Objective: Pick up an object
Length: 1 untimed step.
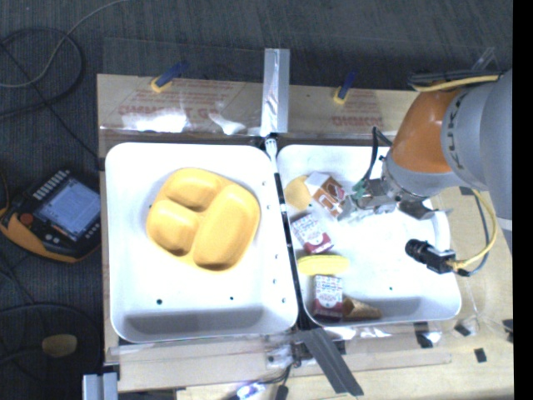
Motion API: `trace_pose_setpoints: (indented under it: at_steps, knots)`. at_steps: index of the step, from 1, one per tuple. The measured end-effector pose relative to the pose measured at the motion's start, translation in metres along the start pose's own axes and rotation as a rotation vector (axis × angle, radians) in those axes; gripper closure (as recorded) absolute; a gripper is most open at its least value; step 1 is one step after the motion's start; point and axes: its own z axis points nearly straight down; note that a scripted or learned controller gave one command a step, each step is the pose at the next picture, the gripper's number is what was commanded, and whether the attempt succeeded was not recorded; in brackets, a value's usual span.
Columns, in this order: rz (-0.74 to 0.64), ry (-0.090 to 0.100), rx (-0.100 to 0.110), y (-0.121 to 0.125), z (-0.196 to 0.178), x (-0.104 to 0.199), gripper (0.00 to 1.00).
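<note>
My gripper point(363, 198) reaches into the right bin point(391, 298) from the right, low over its upper middle. Its tip sits just right of a brown-and-white packet point(327, 192), touching or nearly touching it. A pale yellow round object point(296, 192) lies left of that packet by the divider. Below them lie a red-and-white sachet point(313, 232), a yellow lemon-like piece point(322, 264), and a red packet point(328, 294) with a brown piece point(363, 310) beside it. Nothing shows between the fingers.
The left bin point(133, 307) holds one large yellow lumpy object point(202, 217). A black connector on a yellow cable point(429, 255) hangs over the right bin's right side. A handheld pendant point(54, 215) lies on the floor at left. Clips hold plastic sheeting behind the bins.
</note>
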Motion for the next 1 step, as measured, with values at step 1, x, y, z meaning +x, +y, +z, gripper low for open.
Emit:
trace_pose_setpoints:
  at_steps: [1]
  knots:
    - [0.035,-0.006,-0.002,0.0499,-0.1048,0.0437,1.00]
